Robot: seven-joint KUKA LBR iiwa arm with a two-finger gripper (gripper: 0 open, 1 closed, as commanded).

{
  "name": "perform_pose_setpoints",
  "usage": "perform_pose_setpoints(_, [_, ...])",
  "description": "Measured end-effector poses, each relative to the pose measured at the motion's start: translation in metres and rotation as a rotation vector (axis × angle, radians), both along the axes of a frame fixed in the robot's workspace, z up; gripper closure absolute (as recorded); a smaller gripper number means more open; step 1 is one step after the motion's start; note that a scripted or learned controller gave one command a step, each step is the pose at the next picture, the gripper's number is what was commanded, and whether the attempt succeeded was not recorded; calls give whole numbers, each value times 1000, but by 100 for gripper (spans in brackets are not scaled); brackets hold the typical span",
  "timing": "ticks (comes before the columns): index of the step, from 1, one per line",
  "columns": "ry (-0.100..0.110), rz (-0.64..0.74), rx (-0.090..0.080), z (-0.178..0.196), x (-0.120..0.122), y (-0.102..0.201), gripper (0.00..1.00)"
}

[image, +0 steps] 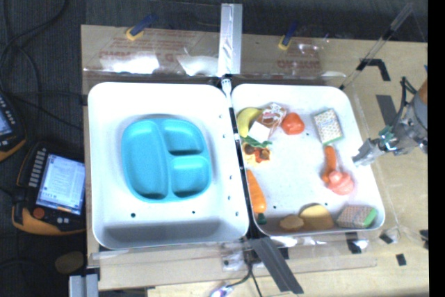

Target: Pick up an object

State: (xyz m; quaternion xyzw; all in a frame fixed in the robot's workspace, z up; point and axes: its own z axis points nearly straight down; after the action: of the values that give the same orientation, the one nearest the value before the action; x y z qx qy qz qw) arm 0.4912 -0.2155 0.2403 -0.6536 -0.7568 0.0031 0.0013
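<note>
The right bin [299, 181] holds several small objects. A yellow banana [246, 119] and a wrapped packet [268, 123] lie at its top left, beside a red tomato-like piece [293, 124]. A speckled sponge block [327, 126] sits at the top right. An orange-and-red radish-like toy [335, 174] lies at the right. A carrot [256, 195] lies along the left wall. A potato [292, 222], a bread roll [316, 217] and a green-edged sponge [359, 216] line the front. My gripper [379, 147] hangs at the bin's right rim, beside the radish-like toy.
The left bin [104, 170] carries a blue divided tray [165, 157]. A handheld pendant [49, 188] lies left of the bench. Clips [139, 28] hold plastic sheeting at the back edge.
</note>
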Motion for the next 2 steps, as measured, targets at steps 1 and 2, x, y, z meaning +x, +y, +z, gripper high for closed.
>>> perform_pose_setpoints(1, [0, 83, 2, -25, -7, -9, 100])
perform_pose_setpoints(2, [-1, 267, 3, -3, -7, 25, 100])
